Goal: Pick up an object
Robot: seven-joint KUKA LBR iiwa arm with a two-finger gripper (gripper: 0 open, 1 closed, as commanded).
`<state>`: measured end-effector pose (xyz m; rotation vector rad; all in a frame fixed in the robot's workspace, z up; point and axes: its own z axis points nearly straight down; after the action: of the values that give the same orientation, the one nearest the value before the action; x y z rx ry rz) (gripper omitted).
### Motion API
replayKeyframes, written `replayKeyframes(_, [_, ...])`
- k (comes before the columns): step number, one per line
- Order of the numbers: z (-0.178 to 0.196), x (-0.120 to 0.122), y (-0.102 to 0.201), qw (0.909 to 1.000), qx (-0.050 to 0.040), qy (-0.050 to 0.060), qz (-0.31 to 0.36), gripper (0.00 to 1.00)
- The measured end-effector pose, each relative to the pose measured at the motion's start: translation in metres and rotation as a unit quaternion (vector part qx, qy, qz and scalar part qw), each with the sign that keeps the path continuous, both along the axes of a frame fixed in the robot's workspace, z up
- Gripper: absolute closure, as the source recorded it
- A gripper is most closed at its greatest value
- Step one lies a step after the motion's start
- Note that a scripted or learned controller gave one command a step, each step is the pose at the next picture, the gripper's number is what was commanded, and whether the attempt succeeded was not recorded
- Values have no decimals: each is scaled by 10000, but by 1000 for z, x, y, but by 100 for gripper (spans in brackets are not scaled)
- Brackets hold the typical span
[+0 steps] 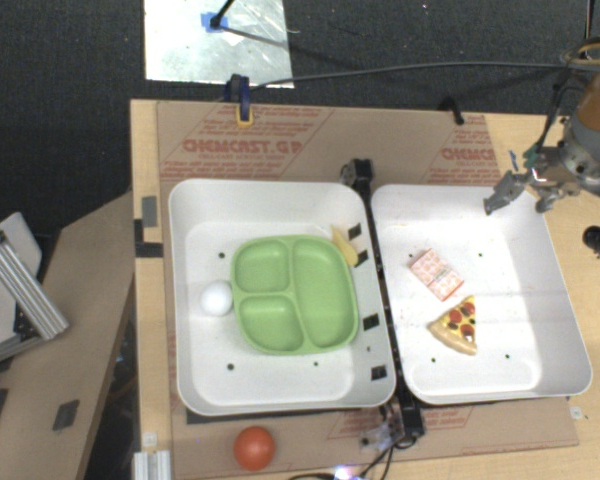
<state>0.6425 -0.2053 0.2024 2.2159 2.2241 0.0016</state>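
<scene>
Hovering gripper (525, 196), fingers spread, nothing held, above right bin's (560, 298) far corner. Approach step. Next: descend toward pink block (435, 273) or pizza slice (456, 325).

Two white bins (280, 208) showing smooth, slightly glossy plastic. Green divided tray (294, 294) looking matt, moulded plastic. White ball (216, 299) appearing smooth and dull. Pizza slice (457, 326) and pink block (435, 273) looking like painted toy plastic. Brown printed sheet (280, 138) under bins appearing as matt cardboard on pale wood-like counter (100, 298). Silvery sheet (220, 28) at upper left glinting like crinkled foil. Dark backdrop (60, 88) looking like rough carpet. End effector (525, 190) at upper right showing dull grey metal.
</scene>
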Motion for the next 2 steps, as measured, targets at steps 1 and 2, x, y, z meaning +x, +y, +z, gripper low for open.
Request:
replayKeyframes(1, [-42, 5, 0, 10000, -1, 8, 13, 0])
replayKeyframes(2, [-85, 3, 6, 10000, 4, 13, 17, 0])
